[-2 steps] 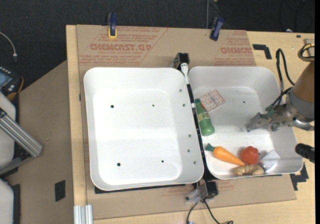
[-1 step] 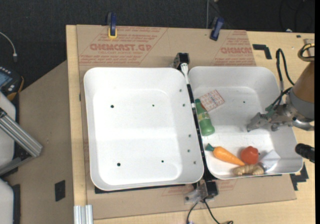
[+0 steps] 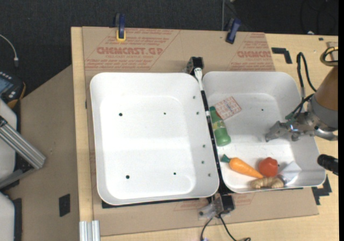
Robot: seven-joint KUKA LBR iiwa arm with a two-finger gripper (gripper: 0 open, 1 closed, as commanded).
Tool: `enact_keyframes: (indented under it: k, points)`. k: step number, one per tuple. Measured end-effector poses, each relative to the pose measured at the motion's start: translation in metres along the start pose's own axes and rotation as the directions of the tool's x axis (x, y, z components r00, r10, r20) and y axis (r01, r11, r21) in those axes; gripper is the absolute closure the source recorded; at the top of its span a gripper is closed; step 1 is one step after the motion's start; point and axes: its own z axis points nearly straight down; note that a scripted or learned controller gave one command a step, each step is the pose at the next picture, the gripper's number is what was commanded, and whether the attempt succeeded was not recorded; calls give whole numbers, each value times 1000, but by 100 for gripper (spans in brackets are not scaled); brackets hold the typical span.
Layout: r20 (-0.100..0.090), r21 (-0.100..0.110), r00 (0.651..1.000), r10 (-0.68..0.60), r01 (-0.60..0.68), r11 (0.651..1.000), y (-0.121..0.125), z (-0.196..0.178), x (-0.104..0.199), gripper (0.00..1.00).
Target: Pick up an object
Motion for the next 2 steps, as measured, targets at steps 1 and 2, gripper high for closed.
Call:
enact_keyframes:
  k: [1, 2]
  points:
    - [0, 0, 1000, 0, 0, 1000, 0, 0, 0, 0]
    - [0, 0, 1000, 0, 0, 1000, 0, 0, 0, 0]
